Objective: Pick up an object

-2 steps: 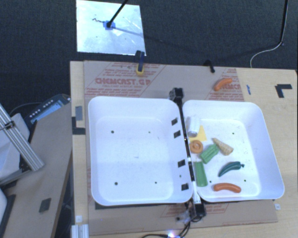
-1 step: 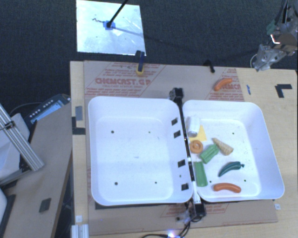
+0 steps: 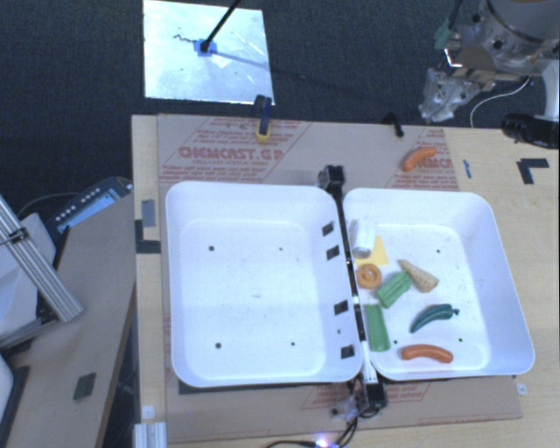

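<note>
The gripper (image 3: 440, 98) hangs at one o'clock, beyond the bins; whether it is parted or closed I cannot tell. The toy foods lie in the right bin (image 3: 490, 254): orange sausage (image 3: 426, 353) at five o'clock, green pepper (image 3: 433, 316) above it, orange ring (image 3: 368, 276) centre-right.

My grey metal arm (image 3: 516, 22) reaches in at the upper right corner of the view, raised high and well back from the bench's far edge. My pale two-finger gripper (image 3: 440, 94) hangs down and to the left from the wrist, its tip pointing toward the bench below. It is blurred and too small for me to judge its pose more closely.
</note>
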You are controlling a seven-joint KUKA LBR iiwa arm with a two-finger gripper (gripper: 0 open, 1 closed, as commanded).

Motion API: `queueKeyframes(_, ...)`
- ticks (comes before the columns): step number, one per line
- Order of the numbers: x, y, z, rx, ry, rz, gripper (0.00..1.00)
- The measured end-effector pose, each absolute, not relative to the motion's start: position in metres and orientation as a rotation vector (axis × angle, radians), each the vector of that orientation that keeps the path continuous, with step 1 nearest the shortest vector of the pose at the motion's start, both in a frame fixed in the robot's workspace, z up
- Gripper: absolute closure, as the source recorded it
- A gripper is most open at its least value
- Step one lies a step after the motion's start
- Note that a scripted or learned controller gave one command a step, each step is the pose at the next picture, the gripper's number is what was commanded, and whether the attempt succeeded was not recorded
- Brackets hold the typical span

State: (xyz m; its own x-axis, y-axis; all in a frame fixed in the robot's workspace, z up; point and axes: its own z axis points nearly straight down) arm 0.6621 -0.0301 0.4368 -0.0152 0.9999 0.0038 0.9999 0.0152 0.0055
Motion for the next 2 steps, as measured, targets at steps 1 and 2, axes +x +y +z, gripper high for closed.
queueKeyframes(1,0.621,0.081,0.423,2.205,2.241,0.005,1.0)
queueKeyframes(2,0.636,0.182,0.484,2.204,2.234,0.017,1.0)
